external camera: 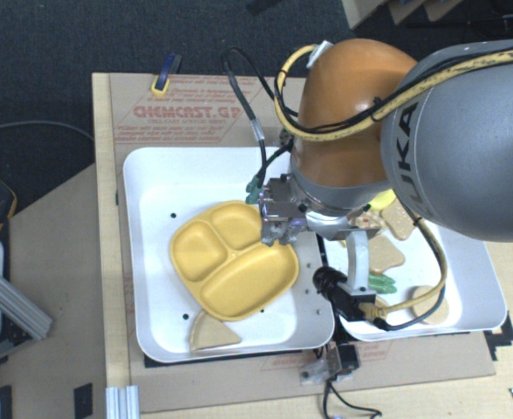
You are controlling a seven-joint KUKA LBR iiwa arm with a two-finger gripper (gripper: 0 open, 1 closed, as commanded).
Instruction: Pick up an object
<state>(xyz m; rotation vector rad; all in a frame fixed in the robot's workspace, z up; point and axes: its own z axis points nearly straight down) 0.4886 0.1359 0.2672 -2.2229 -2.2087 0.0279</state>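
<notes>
The arm (387, 138) hung low over the seam between the two bins, its gripper (278, 221) at the three-o'clock rim of the yellow divided tray (230, 260), which lay flat in the left bin (143, 234). Whether the claw was spread or pinched could not be told. This looked like the reaching step; a grasp would call for straddling that rim before lifting.

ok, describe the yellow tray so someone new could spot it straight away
Look in the left bin of the two white ones. The yellow tray lies near its middle, under the arm's wrist. It is the largest thing there, with three compartments, unlike the flat tan wedge just below it.
</notes>
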